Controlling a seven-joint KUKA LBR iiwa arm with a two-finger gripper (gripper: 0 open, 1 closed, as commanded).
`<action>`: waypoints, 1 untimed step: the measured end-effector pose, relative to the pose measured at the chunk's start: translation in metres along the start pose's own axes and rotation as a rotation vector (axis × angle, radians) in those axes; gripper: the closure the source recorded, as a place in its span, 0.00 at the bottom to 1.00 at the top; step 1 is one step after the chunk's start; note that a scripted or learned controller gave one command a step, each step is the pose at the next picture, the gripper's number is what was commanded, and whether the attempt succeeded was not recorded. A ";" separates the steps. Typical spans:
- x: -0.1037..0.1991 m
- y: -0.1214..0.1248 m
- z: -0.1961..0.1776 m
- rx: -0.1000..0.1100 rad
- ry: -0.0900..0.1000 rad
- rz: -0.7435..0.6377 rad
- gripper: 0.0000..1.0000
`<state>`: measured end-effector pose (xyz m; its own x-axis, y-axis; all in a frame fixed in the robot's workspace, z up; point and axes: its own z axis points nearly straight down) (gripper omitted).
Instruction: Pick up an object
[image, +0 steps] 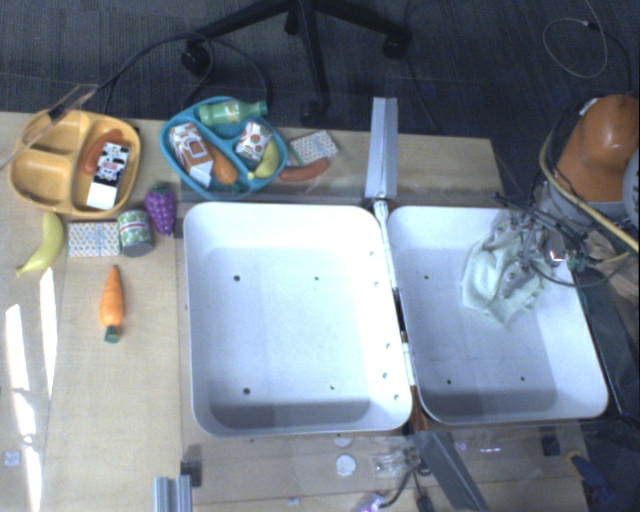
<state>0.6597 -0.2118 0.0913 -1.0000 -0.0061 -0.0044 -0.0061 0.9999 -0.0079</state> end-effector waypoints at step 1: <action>-0.013 0.006 -0.159 -0.006 -0.009 0.160 0.00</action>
<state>0.6715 -0.2045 0.2503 -0.9880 0.1535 -0.0142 0.1535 0.9881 0.0000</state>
